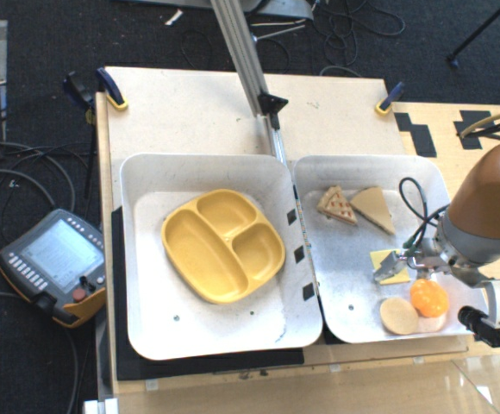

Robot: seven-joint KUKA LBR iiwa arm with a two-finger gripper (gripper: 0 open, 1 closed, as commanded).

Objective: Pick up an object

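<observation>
Yellow tray (223,245) fills left bin (146,231) — claw (394,266) state unclear — right bin (345,317) holds food.

Just past the claw (396,266), on the side away from the arm, a small yellow flat piece (384,261) lies on the floor of the right-hand bin (353,317), touching or nearly touching the claw tips. Nearer to me than the claw, an orange ball (428,297) sits close against the arm's wrist, resting partly on a pale pinkish piece beneath it. Beside that ball, towards the bin's front corner, lies a flat tan round disc (397,316). Farther back from the claw, a tan wedge (374,207) lies flat, and just beside it a brown waffle-patterned triangle (337,204), the two almost touching.
</observation>
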